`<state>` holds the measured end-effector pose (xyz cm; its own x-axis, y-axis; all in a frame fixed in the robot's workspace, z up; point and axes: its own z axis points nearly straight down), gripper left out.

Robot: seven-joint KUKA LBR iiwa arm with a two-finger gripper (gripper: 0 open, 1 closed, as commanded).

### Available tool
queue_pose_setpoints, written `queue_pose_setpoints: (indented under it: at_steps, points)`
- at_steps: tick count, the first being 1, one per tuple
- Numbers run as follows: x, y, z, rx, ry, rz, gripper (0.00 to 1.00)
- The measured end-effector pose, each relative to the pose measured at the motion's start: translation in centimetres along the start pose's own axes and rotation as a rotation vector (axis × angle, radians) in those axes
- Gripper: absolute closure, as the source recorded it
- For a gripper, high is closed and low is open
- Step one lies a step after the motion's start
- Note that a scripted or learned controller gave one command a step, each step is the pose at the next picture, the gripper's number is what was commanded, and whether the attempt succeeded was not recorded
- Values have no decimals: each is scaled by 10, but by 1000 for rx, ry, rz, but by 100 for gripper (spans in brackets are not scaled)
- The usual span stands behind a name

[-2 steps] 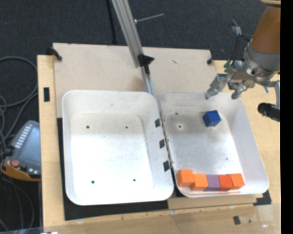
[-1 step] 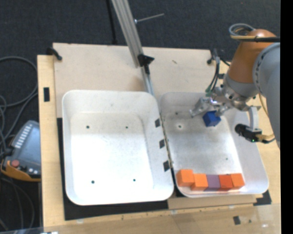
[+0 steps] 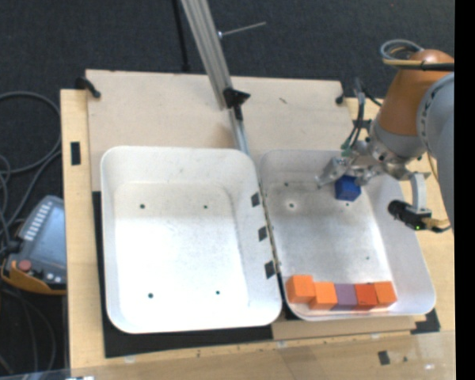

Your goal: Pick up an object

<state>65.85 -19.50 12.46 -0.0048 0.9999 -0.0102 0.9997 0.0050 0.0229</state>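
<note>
Over the right bin [image 3: 396, 248], gripper [image 3: 347, 182] pinching a blue block [image 3: 347, 189], orange blocks [image 3: 315, 290] along near wall

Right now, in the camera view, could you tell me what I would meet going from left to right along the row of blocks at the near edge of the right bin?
Orange block → orange block → purple block → orange-red block → orange block, all along the right bin's near wall.
</note>
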Motion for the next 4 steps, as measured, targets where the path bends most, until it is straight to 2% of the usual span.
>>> queue_pose_setpoints:
  at_steps: [1, 2, 3, 4]
  points:
    - [23, -60, 10, 21, 8, 6, 0]
    - [8, 7, 35, 108, 32, 18, 0]
    - [-16, 2, 34, 86, 40, 12, 0]
    - [-18, 7, 34, 106, 40, 12, 0]
